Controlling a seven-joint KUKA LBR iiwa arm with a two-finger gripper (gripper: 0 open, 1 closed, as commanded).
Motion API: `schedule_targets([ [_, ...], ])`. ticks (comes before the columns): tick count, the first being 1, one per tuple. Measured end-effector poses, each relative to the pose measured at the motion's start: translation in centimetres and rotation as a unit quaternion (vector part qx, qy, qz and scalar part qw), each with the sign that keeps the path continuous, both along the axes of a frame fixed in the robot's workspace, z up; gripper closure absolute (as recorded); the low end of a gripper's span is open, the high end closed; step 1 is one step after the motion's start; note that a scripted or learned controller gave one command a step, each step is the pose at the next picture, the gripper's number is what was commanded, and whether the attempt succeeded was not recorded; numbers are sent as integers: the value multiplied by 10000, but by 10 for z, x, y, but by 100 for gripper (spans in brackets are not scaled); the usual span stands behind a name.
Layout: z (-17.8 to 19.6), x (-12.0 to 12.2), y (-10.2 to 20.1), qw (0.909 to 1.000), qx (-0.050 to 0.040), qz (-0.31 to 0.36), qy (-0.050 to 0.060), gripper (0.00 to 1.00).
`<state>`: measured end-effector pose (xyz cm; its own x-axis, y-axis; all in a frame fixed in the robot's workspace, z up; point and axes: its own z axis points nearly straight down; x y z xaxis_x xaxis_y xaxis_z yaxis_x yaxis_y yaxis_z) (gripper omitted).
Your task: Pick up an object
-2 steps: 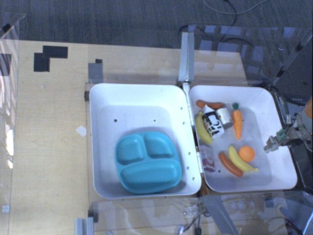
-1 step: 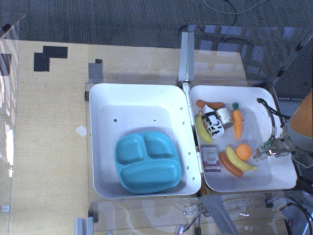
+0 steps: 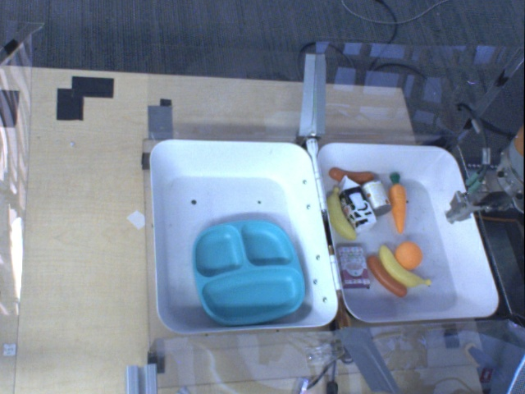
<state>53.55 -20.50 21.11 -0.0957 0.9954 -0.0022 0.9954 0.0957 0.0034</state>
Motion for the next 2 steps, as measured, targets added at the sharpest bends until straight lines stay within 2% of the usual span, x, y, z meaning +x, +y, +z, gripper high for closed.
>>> schedule_targets([
  [1,27,-48,-1,10000,5,-72,4,100],
  [2,-41,-49,0,9997,8,-227,14,100],
])
